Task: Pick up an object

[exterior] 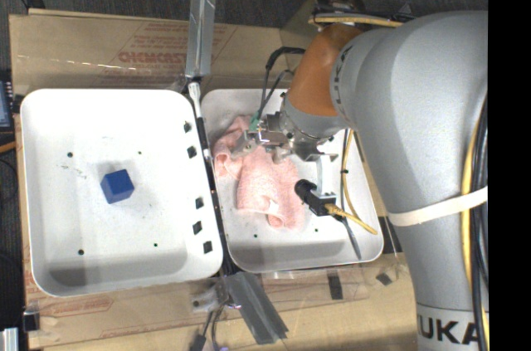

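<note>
Robotics lab: KUKA arm (431, 134), 2 white bins (50, 258) on cardboard-covered bench (99, 42), dark carpet.

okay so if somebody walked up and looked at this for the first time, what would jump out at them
First the big grey arm filling the right side, its orange band above the right bin. Next the pink cloth crumpled in that bin, with the gripper down at its upper edge. Last, the blue cube sitting alone in the left bin.

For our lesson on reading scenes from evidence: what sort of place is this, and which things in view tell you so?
Probably a robotics lab bench set up for grasping trials: a KUKA arm reaches over two white bins, with a blue cube in one and a pink cloth in the other, all on cardboard.
</note>
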Controlling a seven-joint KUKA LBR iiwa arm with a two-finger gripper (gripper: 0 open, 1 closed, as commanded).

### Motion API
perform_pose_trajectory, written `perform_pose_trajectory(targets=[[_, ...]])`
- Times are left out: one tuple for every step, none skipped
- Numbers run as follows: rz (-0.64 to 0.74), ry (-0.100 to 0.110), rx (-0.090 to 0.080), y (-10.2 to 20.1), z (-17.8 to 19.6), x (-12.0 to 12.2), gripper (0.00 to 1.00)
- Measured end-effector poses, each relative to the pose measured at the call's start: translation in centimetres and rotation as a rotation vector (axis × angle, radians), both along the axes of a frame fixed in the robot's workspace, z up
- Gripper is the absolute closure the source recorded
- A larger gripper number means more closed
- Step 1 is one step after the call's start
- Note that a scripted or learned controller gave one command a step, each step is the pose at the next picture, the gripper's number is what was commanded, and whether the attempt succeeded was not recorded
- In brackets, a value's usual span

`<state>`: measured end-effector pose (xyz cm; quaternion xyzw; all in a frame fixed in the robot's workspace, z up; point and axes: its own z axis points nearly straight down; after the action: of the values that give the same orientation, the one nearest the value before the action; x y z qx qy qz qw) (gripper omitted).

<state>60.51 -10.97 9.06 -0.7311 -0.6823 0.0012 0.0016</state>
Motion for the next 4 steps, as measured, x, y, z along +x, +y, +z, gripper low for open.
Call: perform_pose_trajectory(targets=[[0.022,-0.003,0.0,-5.1,0.1,4.8,0.0],[0.097,-0.002,0.002,-3.8,0.1,-2.8,0.0],[0.123,-0.002,0.0,-3.6,0.0,4.1,0.0],[0.106,0.001,0.001,-4.8,2.8,3.6,0.0]])
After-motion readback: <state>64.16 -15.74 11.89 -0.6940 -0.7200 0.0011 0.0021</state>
